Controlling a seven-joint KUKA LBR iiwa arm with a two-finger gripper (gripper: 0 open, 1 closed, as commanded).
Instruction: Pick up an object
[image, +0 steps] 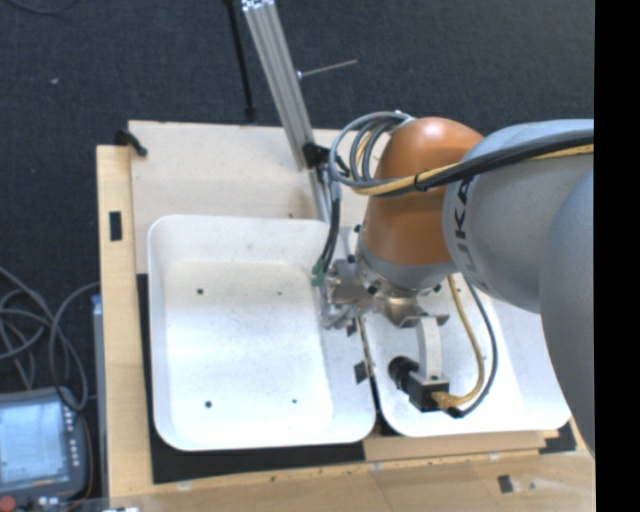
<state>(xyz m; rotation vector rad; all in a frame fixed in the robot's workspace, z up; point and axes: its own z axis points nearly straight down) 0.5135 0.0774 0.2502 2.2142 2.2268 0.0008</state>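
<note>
My arm reaches in from the right and hangs over the seam between the two white bins. Its orange band (420, 190) and grey body cover most of the right bin (520, 400). The gripper (345, 305) sits low under the wrist, at the inner edge of the left bin (240, 330); its metal parts are crowded together and partly hidden by the wrist. A small dark piece (360, 371) lies just below it on the rim between the bins; I cannot tell what it is. I see nothing held.
A black connector with a yellow cable (425, 392) hangs off the arm over the right bin's near part. A slanted metal rail (285, 85) rises at the back. The wooden bench edge (120, 300) runs along the left, with a small screen (35, 445) beyond it.
</note>
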